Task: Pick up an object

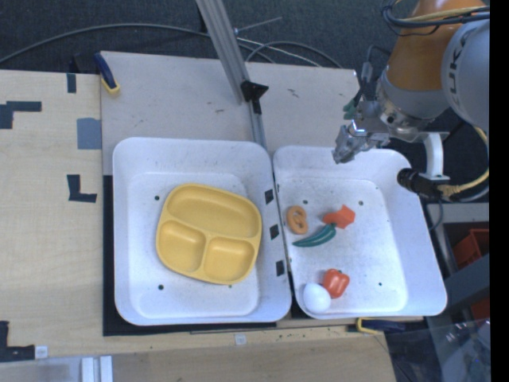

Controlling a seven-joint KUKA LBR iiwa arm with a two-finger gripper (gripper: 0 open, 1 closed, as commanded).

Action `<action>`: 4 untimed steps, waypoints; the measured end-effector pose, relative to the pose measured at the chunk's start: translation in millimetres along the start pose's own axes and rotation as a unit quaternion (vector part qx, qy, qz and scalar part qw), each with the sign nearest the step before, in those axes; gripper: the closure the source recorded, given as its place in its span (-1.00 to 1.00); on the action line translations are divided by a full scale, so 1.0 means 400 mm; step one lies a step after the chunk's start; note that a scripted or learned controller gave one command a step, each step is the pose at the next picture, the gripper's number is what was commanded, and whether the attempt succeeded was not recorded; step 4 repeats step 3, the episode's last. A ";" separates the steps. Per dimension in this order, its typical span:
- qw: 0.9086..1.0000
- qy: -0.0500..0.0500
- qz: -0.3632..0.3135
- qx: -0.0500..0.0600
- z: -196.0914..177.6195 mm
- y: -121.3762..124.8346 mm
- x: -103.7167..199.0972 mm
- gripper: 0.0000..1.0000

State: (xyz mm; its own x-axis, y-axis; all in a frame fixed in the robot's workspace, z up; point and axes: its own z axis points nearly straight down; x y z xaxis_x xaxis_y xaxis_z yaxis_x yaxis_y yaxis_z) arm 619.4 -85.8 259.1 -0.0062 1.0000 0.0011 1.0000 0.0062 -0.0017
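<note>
End effector [347, 151] above right bin [413, 237] far rim; "KU" on arm [453, 46].

Grey arm [469, 54], orange band, black cables, metallic gripper [347, 151]

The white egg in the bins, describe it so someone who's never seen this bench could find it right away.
Look at the right-hand bin, the one holding small toy foods rather than the yellow divided plate. Go to its near left corner: the white egg sits there, touching a red pepper. It is the one plain white, round piece among the coloured ones.
</note>
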 end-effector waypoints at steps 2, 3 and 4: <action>1.000 0.000 0.000 0.001 0.039 -0.080 0.291 1.00; 1.000 0.000 0.000 0.001 0.081 -0.100 0.424 1.00; 1.000 0.000 0.000 0.001 0.081 -0.100 0.424 1.00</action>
